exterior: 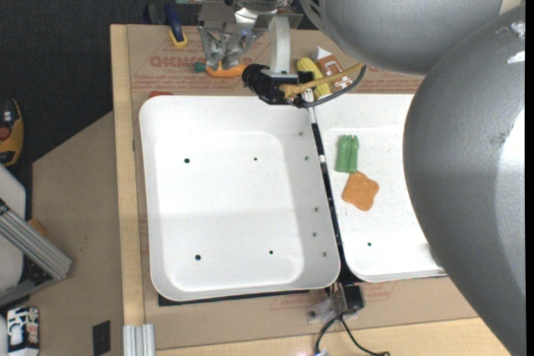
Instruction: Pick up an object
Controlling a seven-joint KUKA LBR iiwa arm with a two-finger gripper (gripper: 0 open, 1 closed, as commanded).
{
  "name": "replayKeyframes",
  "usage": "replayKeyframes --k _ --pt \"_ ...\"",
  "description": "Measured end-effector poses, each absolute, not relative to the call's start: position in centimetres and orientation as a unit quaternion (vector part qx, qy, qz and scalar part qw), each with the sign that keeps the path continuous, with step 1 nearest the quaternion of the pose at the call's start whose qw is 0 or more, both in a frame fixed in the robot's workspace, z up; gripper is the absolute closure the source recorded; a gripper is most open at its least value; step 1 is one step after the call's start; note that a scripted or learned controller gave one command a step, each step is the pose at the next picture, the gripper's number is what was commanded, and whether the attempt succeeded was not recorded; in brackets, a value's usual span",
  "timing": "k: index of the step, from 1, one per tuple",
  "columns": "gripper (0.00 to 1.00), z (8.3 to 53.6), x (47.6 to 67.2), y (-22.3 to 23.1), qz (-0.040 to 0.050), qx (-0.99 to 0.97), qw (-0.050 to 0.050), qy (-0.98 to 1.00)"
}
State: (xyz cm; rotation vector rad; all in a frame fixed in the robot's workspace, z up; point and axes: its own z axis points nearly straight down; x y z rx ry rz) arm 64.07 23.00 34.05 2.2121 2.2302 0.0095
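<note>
My gripper (223, 61) hangs above the cardboard just behind the back edge of the left bin (148, 179). A small flat orange object (224, 71) with a teal bit at its left end sits between the fingertips, and the gripper is shut on it. In the right bin (392, 267) lie a green ridged piece (347, 154) and, just in front of it, an orange wedge (360, 193). At that bin's back edge are a yellow item (307, 66) and a brown and red packet (330, 72), both partly hidden by the arm.
The big grey arm covers the top right and most of the right bin. A blue and yellow clamp (175, 25) stands at the bench's back left. The divider between the bins runs down the middle.
</note>
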Motion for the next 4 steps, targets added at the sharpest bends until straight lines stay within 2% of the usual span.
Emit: replayKeyframes --k 1,2,3,4 --pt "1.00 54.7 62.7 22.4 0.0098 0.706 0.005 0.708" --pt "1.00 53.8 56.7 12.2 -0.0004 0.710 0.001 0.704" --pt "1.00 52.1 50.4 16.6 -0.0011 0.705 -0.002 0.709" --pt "1.00 53.6 47.7 22.9 0.0022 0.704 0.000 0.710"
